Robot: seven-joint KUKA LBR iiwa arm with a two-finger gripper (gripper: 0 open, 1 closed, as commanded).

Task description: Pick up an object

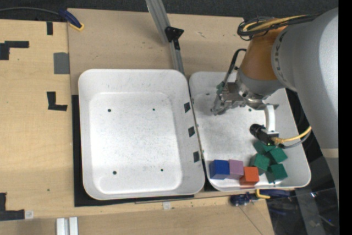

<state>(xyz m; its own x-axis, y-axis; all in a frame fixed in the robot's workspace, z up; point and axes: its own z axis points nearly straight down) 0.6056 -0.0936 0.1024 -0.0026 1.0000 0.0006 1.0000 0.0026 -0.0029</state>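
My gripper hangs over the upper left part of the right bin, its fingers pointing down toward the bin floor with nothing seen between them. A row of small blocks lies along the bin's front edge, well below the gripper: a blue block, a pale purple block and an orange block. Several green blocks are piled at the front right corner.
The left bin sits beside the right one, their rims touching. A slanted metal pole crosses the bench behind the bins. A black cable and connector dangle from the wrist over the right bin.
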